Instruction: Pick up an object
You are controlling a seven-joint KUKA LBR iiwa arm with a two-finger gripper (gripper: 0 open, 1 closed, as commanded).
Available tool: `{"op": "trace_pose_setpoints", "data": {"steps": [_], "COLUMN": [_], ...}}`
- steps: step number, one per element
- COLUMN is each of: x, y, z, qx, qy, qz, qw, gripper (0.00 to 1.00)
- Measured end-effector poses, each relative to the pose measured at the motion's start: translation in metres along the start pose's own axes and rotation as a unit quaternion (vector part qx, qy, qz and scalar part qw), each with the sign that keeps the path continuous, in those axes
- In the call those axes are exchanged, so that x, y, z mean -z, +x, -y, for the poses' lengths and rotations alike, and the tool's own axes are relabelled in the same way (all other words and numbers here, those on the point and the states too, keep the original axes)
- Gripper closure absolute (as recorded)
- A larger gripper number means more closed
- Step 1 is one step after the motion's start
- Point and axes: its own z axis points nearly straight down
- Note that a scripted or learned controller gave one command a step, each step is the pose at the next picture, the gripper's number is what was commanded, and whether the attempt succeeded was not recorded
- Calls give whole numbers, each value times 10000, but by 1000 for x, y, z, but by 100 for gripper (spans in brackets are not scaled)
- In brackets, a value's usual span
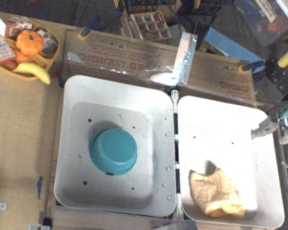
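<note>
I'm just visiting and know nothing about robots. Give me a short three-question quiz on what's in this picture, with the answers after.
1. True or false: the teal bowl lies upside down in the left bin.
2. Which thing lies nearest the tool? A) the teal bowl B) the tan cloth C) the banana
3. Fill in: the crumpled tan cloth lies in the ____ bin.

Key
1. True: its flat base faces up.
2. B. The tool sits over the right bin's far right edge, and the cloth shares that bin.
3. right
</note>
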Motion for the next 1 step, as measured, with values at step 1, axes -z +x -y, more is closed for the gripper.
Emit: {"op": "trace_pose_setpoints", "data": {"steps": [1], "x": [-100], "y": [36], "z": [63], "qx": [-496], "qy": [8], "qz": [-3], "qw": [9988], "gripper": [0]}}
